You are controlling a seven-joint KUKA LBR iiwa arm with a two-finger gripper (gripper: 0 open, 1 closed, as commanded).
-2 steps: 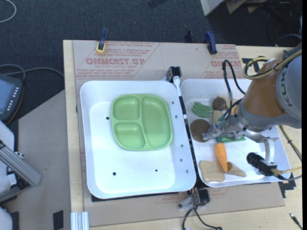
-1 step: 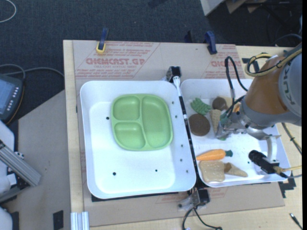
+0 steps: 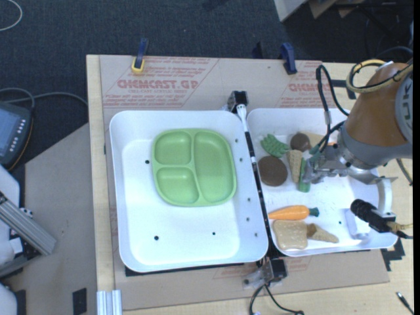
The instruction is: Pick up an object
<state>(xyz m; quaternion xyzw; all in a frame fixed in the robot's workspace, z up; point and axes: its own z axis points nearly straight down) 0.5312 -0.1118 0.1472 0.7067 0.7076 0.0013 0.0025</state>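
Several food pieces are lying in the right bin; your pincer is reaching down at the green stick near its middle. I cannot tell its state. You're needing a firm close, then a straight lift.

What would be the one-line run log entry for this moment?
arm: over right bin | gripper: low, at green stick | carrot: untouched | green tray: left bin
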